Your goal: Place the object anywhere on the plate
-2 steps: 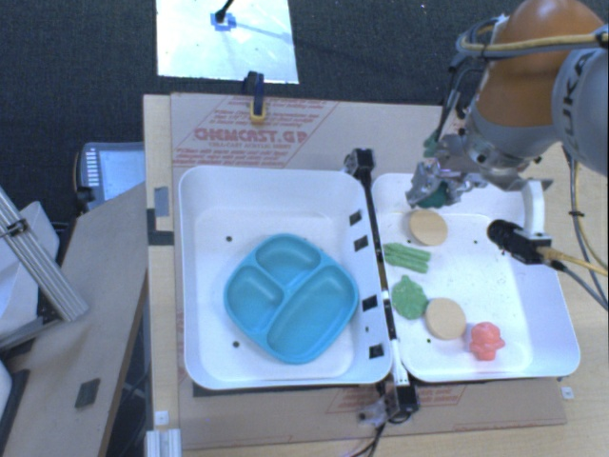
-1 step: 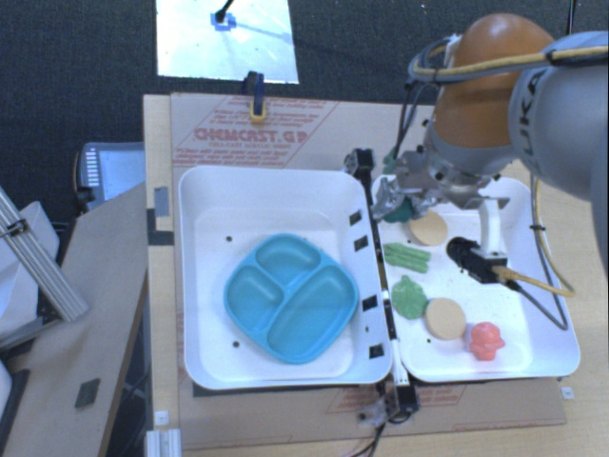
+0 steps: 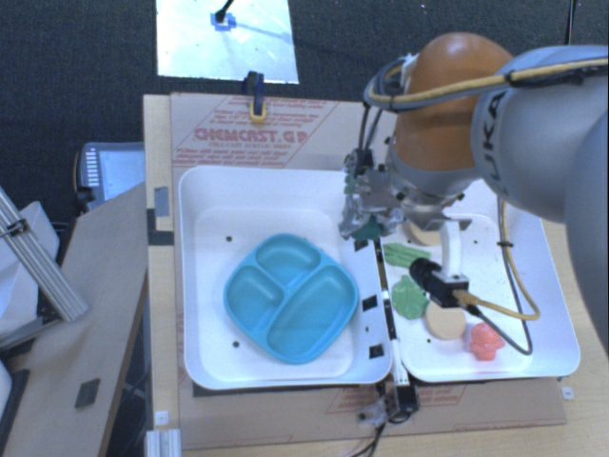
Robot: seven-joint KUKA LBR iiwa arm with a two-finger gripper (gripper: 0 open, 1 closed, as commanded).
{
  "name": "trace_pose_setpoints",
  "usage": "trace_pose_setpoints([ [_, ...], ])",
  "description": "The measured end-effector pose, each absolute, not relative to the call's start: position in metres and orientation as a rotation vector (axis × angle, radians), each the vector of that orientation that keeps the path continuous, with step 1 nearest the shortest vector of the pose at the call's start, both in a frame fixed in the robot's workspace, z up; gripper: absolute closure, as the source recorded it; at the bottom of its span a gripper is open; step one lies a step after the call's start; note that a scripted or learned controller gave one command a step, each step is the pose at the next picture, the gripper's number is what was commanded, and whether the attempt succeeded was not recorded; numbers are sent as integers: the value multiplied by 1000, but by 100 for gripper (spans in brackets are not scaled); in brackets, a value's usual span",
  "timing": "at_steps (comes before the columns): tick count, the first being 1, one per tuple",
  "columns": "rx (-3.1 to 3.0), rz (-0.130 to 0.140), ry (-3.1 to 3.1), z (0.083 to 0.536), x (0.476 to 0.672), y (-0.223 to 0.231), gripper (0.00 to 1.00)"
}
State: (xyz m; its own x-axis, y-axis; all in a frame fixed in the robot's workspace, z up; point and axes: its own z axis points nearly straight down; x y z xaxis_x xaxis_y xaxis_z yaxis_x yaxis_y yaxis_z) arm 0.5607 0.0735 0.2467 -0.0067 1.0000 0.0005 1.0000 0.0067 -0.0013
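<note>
Nearest the camera, along the front of the right bin (image 3: 557,350), a pink object (image 3: 485,342) lies closest to the bin's front wall, with a round tan piece (image 3: 444,323) just beside it on its left. A little further back a green leafy piece (image 3: 410,298) rests close to the seam between the two bins, touching or nearly touching the tan piece. A black cable (image 3: 504,314) loops over this part of the bin from a small black-and-white fitting (image 3: 440,284) that hangs off the arm.

In the left bin (image 3: 205,255) the blue plate (image 3: 291,296), divided into three compartments, lies flat near the bin's middle, and none of the objects rests on it.

Further back in the right bin, a long pale green piece (image 3: 404,253) lies just behind the leafy one, and a light tan object (image 3: 422,231) pokes out from under the arm.

The gripper (image 3: 365,219) hangs above the seam between the bins, at the back corner of the plate's side, with the orange band (image 3: 447,93) and grey arm (image 3: 542,141) rising behind it to the right. Something dark green shows at its tips, but whether that is a held object or part of the tool cannot be told, nor how wide the tool stands. The objects in the right bin all lie to the gripper's right and nearer the camera, apart from it, while the plate lies to its left and forward
</note>
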Motion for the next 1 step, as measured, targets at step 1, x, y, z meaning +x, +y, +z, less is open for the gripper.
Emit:
trace_pose_setpoints([
  [1, -2218, 0, -2225, 247, 561, 72, 0],
])
